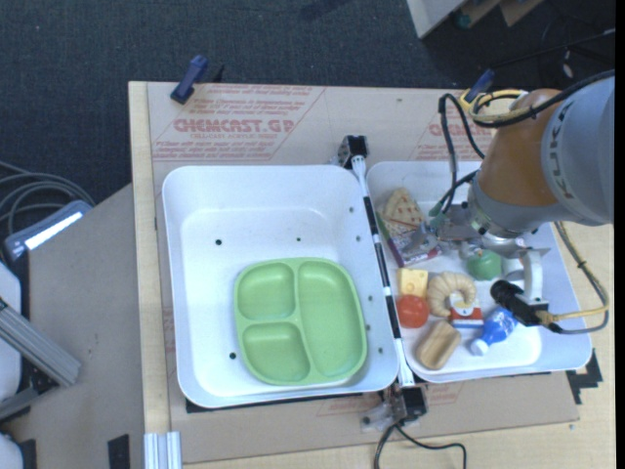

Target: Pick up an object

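Observation:
The right bin (562, 355) holds several toy foods. Among them are a tan triangular cracker (400, 207), a pink packet (416, 252), a yellow cheese block (415, 281), a red tomato (412, 310), a croissant (452, 288), a bread roll (437, 343), a blue bottle (497, 327) and a green round piece (483, 263). My gripper (471, 234) hangs low over the middle of this bin, just above the green piece and right of the pink packet. The wrist hides its tip.
The left bin (195, 203) holds a green three-compartment tray (299, 319). A black clamp (354, 149) sits at the top of the divider between the bins. Cables loop by the arm over the right bin's far edge (454, 130). A blue clip (188, 78) lies at the board's back left.

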Robot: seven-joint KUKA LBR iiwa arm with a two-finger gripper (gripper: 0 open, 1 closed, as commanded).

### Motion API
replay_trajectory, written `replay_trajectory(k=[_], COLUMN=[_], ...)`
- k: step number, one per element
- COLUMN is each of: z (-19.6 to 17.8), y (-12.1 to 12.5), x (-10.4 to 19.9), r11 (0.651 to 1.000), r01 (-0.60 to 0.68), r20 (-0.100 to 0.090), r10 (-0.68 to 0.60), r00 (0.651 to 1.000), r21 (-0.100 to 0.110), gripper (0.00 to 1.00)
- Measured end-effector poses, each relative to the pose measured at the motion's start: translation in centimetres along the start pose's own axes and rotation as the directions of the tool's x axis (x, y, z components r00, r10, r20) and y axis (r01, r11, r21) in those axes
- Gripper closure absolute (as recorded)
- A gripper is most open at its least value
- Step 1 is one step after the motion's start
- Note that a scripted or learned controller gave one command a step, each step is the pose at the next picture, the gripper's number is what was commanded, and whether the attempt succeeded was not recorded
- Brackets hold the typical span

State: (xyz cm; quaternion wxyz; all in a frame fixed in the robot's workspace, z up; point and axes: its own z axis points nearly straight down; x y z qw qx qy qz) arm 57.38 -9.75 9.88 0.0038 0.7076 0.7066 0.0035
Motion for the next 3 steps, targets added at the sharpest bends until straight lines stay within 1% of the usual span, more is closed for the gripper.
replay_trajectory(k=[1,2,3], z=[1.1,1.1,0.0], y=[2.0,6.5,6.6], x=[0.5,0.1,0.2], r11=[1.000,1.000,1.000], r01=[0.002,0.002,0.003], r20=[0.000,0.000,0.000], r10=[-0.002,-0.002,-0.003], r00=[1.000,1.000,1.000], r21=[0.005,0.004,0.001], gripper=[0.00,0.00,1.00])
